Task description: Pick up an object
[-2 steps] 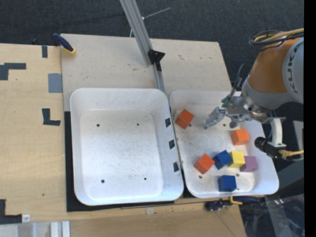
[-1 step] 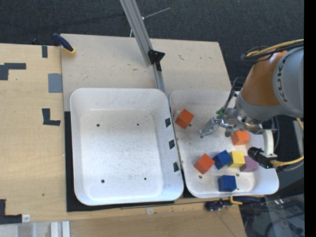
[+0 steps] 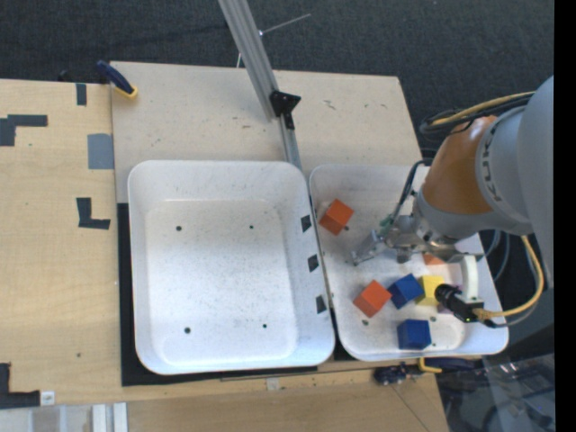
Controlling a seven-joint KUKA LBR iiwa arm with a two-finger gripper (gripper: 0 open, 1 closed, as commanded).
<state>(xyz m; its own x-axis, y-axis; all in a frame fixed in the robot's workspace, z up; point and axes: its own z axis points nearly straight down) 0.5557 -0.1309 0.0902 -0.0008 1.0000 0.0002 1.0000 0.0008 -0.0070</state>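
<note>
Right bin [image 3: 360, 180]: two orange cubes [image 3: 337, 216], two blue cubes [image 3: 407, 290], one yellow block [image 3: 433, 288]. Gripper [image 3: 371, 250] spread, pinching nothing.

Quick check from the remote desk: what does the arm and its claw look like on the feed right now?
The arm is smooth grey, rounded, with an orange band above the wrist. The claw is small, grey metal, with thin fingers. Yellow and black cables loop off the wrist, near a white bracket with a black plug.
</note>
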